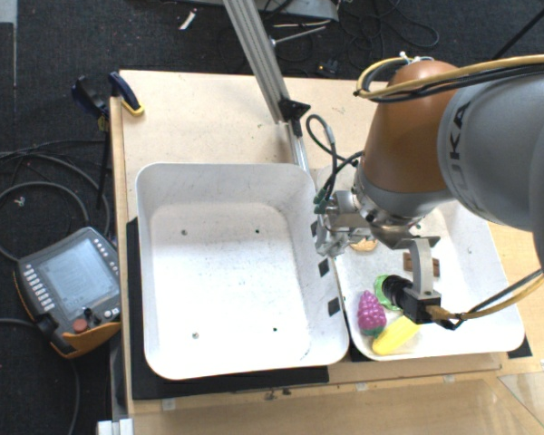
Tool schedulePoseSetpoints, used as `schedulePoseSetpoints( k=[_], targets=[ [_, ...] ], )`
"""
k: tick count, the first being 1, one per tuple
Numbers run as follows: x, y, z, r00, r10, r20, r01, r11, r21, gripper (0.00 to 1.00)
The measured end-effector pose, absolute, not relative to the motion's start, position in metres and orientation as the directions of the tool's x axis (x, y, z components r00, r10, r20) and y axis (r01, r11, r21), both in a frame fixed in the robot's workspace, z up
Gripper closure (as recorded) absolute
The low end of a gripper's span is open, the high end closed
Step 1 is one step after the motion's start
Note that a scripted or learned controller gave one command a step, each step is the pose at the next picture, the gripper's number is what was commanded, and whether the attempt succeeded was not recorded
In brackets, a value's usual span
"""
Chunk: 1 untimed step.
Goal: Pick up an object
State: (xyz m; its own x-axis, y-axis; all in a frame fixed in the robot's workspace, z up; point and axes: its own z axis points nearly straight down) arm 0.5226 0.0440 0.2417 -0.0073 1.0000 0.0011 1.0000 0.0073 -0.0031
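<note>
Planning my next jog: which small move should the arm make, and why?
Probably slide the gripper toward the camera, over the purple toy. It lies in the right bin beside a yellow toy, while the gripper hangs farther back, near that bin's left wall.

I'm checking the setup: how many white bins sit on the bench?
2. The left bin is in the view's left half; the right bin lies beside it, partly under the arm. No third seems hidden.
</note>
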Motion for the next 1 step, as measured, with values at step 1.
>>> schedulePoseSetpoints(
  k=[1],
  targets=[
    [0.5247,0.0991,0.2285,-0.008,1.000,0.001,1.000,0.008,-0.003,1.00]
  ],
)
